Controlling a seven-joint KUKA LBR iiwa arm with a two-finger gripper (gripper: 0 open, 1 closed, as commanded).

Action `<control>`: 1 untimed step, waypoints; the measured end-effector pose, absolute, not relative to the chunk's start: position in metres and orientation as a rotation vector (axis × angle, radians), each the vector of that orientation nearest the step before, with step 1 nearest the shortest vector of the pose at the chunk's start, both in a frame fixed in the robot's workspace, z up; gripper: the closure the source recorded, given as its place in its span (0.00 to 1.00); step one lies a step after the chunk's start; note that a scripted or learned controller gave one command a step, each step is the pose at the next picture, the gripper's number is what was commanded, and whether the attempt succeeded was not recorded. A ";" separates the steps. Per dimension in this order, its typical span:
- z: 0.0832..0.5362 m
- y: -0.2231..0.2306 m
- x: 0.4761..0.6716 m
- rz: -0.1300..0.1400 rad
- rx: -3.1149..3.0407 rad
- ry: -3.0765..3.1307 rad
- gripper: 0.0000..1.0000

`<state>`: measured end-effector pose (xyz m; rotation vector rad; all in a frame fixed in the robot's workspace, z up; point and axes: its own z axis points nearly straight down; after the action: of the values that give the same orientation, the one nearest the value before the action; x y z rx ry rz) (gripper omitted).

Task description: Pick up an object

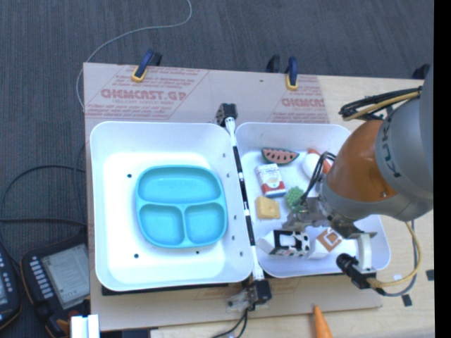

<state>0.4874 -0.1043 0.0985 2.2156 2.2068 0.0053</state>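
Grey arm (pixel 394 160) is hanging over the right bin (pixel 380 255), gripper (pixel 299 224) above the toy food; finger state unreadable.

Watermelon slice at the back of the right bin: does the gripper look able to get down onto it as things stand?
Probably yes. The watermelon slice lies flat with bare bin floor around it, apart from the red-and-white carton beside it. The gripper is low over the same bin, nearer the front.

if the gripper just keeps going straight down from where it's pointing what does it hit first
Most likely the black-and-white object near the front of the right bin. The gripper sits just above it, beside the yellow block and green piece. Depth is hard to judge from this view.
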 end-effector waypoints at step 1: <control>0.098 -0.104 0.487 0.005 2.216 2.207 0.00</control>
<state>0.4872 -0.1041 0.0984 2.2159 2.2073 0.0051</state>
